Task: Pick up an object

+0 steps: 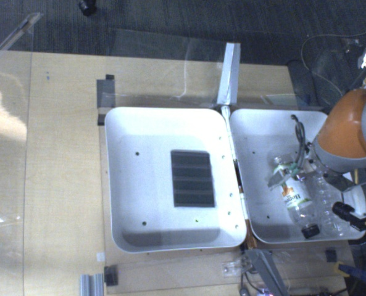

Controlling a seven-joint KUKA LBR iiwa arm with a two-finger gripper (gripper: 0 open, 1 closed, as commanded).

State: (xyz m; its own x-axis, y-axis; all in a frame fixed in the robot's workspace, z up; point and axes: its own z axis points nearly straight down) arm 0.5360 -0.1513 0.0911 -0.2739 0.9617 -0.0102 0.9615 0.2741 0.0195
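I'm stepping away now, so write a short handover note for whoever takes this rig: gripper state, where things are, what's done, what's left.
Gripper: low in the right bin, among the clutter; a grasp cannot be confirmed.
Things: a clear bottle lies in the right bin, with a small dark object near the front wall. A dark ridged block lies flat in the left bin.
Done: nothing visibly lifted.
Left: grasp an object and raise it.

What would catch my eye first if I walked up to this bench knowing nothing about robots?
Probably the bright orange band on the grey arm, reaching in from the right over the right-hand white bin. Below it, in that bin, lies a jumble of small things, among them a clear bottle with an orange label and a small black piece. In the left bin a dark ribbed rectangle sits alone near the middle.
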